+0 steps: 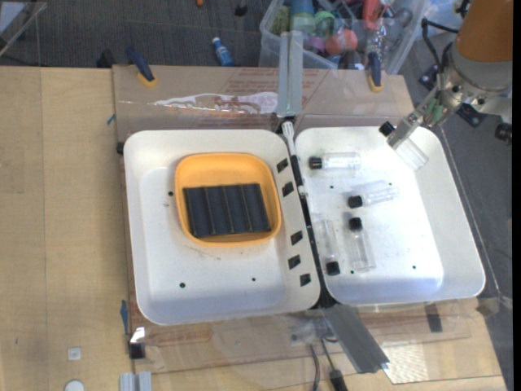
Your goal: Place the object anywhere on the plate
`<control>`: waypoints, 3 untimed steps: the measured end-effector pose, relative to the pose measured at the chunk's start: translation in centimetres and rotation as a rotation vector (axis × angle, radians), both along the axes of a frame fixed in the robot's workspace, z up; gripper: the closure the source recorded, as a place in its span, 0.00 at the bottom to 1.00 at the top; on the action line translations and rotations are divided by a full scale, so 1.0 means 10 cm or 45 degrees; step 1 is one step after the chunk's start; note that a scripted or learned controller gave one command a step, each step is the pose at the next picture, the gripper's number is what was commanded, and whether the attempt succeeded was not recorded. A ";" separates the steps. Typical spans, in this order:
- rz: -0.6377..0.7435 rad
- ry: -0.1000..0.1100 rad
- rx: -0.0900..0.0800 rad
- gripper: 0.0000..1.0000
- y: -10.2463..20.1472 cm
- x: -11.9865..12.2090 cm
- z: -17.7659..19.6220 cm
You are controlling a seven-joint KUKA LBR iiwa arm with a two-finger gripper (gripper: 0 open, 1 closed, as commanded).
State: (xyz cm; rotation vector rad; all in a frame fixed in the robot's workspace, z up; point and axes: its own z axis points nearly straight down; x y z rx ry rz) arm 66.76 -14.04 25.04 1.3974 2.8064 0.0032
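An orange plate [227,164] lies in the left bin [155,283], with a black ridged block [226,210] resting on it. Several clear vials with black caps lie in the right bin [444,243]: one near the back [335,162], one in the middle [372,195], and two side by side toward the front [359,245]. My gripper [400,133] hangs over the right bin's back right corner, above and apart from the vials. A small dark tip and a pale blurred patch show at its end, and I cannot make out what they are.
A row of black clips [291,210] runs along the divider between the bins. A metal post [290,72] stands behind the bins. A clear tub of colourful toys [346,10] sits further back. The grey and orange arm [484,31] fills the upper right.
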 end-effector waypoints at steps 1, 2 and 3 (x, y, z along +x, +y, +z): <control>0.340 -0.002 -0.003 1.00 -0.11 -0.04 0.24; 0.578 -0.001 -0.004 1.00 -0.43 -0.07 1.63; 1.009 -0.004 -0.009 1.00 -0.83 -0.10 1.87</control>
